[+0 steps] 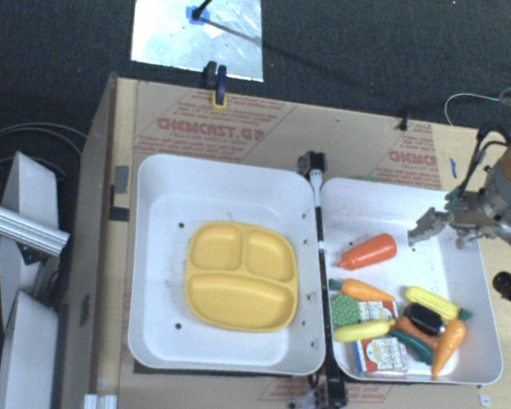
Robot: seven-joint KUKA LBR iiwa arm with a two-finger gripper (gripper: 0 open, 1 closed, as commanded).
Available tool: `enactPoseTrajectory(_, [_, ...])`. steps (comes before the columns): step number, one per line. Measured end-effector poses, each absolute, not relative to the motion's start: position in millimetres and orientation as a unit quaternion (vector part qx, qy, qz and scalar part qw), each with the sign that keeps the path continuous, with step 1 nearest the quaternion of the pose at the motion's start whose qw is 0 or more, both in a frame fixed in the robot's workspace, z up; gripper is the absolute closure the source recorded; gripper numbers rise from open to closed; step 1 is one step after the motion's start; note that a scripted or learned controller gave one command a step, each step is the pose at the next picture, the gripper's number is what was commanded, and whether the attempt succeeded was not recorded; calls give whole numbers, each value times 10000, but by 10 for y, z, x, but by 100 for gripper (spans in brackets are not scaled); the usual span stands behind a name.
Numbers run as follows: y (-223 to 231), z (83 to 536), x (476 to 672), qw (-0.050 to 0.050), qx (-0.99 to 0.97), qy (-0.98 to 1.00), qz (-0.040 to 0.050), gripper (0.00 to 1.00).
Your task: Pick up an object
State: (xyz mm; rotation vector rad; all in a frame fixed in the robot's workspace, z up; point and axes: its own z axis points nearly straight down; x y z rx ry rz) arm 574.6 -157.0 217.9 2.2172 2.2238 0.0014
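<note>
The approach is judged under way; the gripper (427,228), nothing held, is poised beside the orange carrot (369,251); its spread cannot be told.

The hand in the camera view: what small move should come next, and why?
Probably a short move down and toward the view's left, onto the large orange carrot. The hand hangs over the right bin just up and right of that carrot with nothing between its fingers. The carrot lies alone, apart from the crowded pile of toy food, so it looks the easiest pick.
</note>
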Motion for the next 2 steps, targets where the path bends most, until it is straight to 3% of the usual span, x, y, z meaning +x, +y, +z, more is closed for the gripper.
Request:
enactPoseTrajectory(1, [-906, 889, 6502, -10, 7058, 7084, -1, 0])
enactPoseTrajectory(2, [-1238, 841, 5287, 1, 7071, 7071, -3, 0])
